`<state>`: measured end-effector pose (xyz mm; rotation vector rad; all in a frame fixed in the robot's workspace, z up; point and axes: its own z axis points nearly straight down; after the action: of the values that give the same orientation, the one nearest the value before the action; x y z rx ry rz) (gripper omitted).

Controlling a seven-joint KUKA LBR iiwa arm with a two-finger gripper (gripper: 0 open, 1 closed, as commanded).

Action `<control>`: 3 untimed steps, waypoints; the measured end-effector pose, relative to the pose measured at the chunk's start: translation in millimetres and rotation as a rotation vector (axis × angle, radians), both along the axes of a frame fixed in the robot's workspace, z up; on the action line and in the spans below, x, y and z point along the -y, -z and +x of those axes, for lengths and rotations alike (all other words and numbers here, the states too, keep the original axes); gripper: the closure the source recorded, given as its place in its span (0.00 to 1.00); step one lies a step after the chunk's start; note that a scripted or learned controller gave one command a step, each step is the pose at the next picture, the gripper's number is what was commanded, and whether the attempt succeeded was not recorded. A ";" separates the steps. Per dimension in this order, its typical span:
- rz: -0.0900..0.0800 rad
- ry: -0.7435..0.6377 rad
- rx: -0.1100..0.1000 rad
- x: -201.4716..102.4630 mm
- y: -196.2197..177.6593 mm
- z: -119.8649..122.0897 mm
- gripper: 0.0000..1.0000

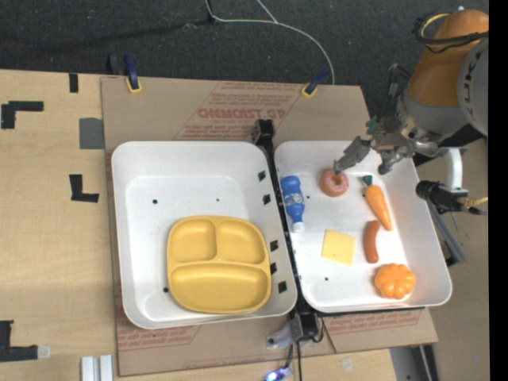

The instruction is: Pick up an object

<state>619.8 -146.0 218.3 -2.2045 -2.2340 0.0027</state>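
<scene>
The two-finger gripper [366, 159], fingers spread wide (holding nothing), hovers just beside the pink ring-shaped donut [334, 183]; next it must descend and close.

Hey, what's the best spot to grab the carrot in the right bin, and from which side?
Probably the carrot's thick upper half, just below its green top, coming straight down. It lies flat and slanted, so the pincer should close across its narrow width. The sausage lies near its tip; the thick end has more room around it.

Brown cardboard sheet [230, 111] under both bins, blue clamps [132, 75] at its back edge.
</scene>
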 end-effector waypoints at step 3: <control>-0.002 0.013 -0.004 -0.1 116.9 -9.8 0.00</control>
<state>610.0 -145.9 101.4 -2.2182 -2.2180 0.0089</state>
